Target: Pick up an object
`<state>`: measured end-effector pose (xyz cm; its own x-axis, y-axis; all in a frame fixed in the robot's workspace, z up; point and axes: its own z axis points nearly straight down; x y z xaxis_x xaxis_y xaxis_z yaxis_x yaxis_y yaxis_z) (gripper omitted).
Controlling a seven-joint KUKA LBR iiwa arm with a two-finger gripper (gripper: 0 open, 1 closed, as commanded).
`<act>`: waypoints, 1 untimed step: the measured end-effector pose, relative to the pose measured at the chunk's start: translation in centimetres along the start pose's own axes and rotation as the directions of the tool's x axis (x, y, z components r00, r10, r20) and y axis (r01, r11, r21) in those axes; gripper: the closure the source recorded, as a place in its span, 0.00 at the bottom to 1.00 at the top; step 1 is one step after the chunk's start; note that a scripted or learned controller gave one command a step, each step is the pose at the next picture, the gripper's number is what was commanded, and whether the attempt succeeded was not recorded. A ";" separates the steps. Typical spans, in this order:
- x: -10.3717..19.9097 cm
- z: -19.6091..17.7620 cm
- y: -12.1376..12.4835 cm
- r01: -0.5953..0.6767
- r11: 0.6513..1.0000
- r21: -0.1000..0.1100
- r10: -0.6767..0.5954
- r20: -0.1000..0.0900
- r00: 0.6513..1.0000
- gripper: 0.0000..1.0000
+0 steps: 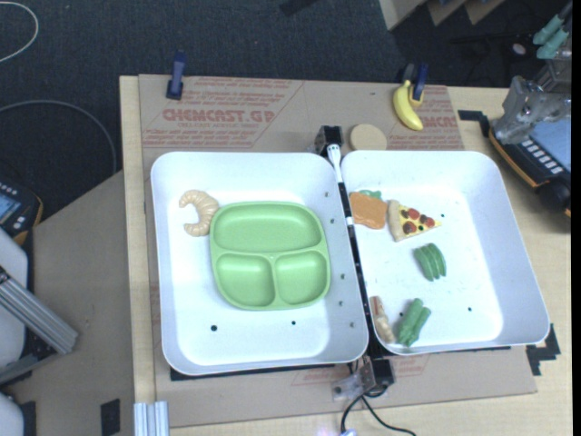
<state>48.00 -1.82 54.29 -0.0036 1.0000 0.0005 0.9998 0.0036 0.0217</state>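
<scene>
On the bench, the left white bin (172, 271) holds a green three-compartment plastic plate (270, 252) and a tan toy croissant (198, 211). The right white bin (508, 243) holds the likely pickings: a toy pizza slice (413, 221) and green pea pods (430, 262). The grey gripper (531, 107) sits at the far right, cut off and blurred; I cannot tell whether it is spread or closed. Small, flat toys could slip free, I reckon.

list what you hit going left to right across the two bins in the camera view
croissant → green divided plate → orange slice of toast → pizza slice → green pea pod
</scene>
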 end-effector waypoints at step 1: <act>0.9 24.1 -0.8 -0.005 0.999 0.039 0.004 0.001 1.000 1.00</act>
<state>47.70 -0.88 30.20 0.0009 1.0000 -0.0004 0.9999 -0.0009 -0.0171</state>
